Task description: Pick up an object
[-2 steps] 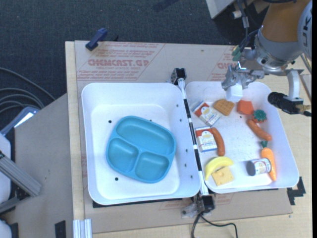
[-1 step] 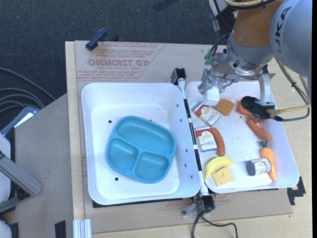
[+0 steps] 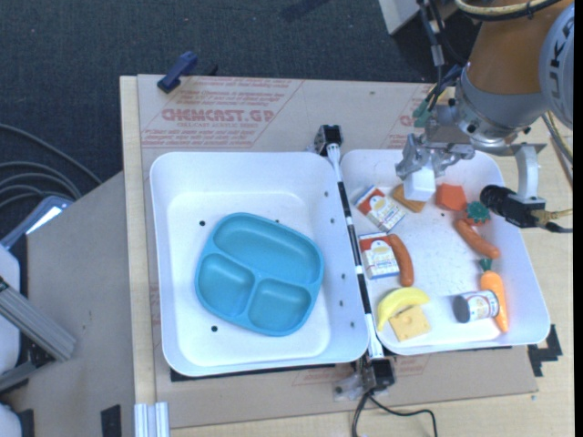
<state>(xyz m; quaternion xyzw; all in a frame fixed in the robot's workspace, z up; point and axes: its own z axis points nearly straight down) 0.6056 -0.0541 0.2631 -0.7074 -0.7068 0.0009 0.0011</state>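
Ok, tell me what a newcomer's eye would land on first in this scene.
First, the bright blue divided plate, lying alone in the left bin. Next, the right bin with its scatter of toy food: a banana and cheese wedge near the front, carrots on the right. Then the gripper at that bin's far side, down over a small white block.

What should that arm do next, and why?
Probably lift a little: the grey two-finger gripper sits on a small white block at the back of the right white bin. Rising would show whether it has it.
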